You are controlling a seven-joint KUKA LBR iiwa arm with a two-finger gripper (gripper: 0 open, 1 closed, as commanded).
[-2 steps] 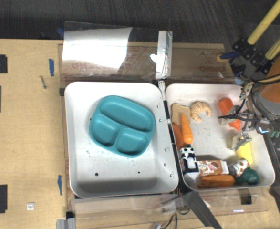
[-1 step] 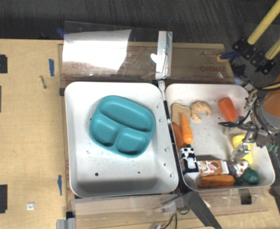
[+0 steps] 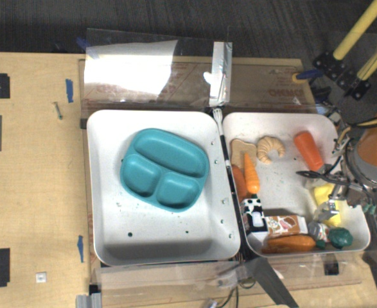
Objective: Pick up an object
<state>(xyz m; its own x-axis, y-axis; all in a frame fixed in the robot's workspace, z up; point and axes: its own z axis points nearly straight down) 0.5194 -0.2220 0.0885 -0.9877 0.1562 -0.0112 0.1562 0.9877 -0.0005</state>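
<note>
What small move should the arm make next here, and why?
Probably a short descent onto the yellow object. The gripper sits at the right bin's right side, just beside that piece, with nothing visibly between its fingers. The green object lies close by, so a straight drop seems safest.

Teal tray [image 3: 164, 167] in left bin [image 3: 105, 191]

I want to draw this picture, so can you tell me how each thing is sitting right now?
teal tray: right side up, tilted across the left bin, nothing in its sections.
croissant: lying near the back of the right bin.
orange cylinder: lying on its side, slanted.
carrot: lying flat along the left wall.
green ball: resting in the front right corner.
gripper: low over the right bin's right side.
</note>
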